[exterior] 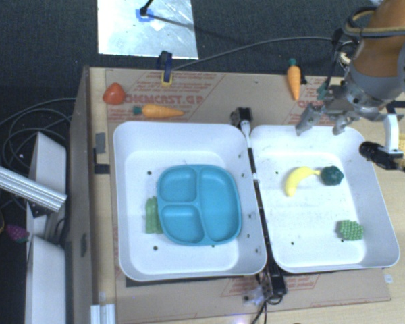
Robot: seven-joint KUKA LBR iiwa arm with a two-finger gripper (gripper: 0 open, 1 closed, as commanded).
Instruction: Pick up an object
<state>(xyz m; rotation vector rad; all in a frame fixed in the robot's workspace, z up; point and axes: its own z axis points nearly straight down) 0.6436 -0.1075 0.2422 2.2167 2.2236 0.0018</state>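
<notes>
In the right bin [374, 201] lie a yellow banana [297, 179], a dark teal lump [332, 175] touching the banana's right end, and a green bumpy piece [351, 231] near the front right. My gripper [320, 124] hangs over the bin's back rim, above and behind the banana. Its two fingers stand apart and open, with nothing between them.
The left bin [131, 181] holds a blue divided plate [198, 204] and a green piece [152, 216] at the plate's left. On the cardboard behind the bins lie a tomato [113, 94], a carrot [160, 111] and another carrot [294, 81]. A black clip [242, 118] sits between the bins.
</notes>
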